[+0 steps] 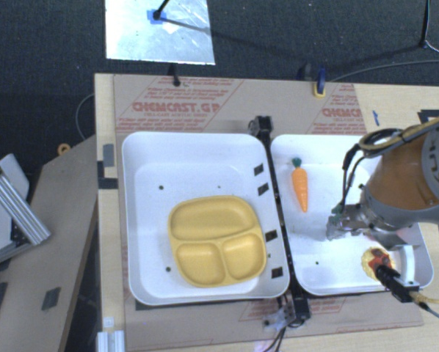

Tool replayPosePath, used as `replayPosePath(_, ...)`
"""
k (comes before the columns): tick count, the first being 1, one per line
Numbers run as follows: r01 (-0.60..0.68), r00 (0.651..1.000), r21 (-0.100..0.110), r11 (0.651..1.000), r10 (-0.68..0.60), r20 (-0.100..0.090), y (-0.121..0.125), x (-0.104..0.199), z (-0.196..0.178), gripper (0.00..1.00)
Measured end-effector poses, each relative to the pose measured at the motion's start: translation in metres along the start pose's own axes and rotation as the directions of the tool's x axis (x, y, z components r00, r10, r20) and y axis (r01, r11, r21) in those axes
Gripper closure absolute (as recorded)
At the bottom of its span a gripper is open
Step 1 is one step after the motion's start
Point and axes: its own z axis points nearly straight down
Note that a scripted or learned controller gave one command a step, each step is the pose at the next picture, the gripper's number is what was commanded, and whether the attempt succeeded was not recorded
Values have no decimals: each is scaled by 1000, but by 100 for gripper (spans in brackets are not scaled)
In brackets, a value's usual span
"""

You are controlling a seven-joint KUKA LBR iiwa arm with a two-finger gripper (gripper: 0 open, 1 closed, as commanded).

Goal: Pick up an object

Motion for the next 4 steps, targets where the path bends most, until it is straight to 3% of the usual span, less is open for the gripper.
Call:
replayPosePath(2, 1, 1000, -2, 1000, -1, 2, 5, -17, -96, 100)
replayPosePath(3, 5, 1000, -3, 1000, -5, 1, 4, -7, -148, 100)
replayPosePath(4, 9, 1000, 1, 1000, -9, -2, 24, 48, -154, 100)
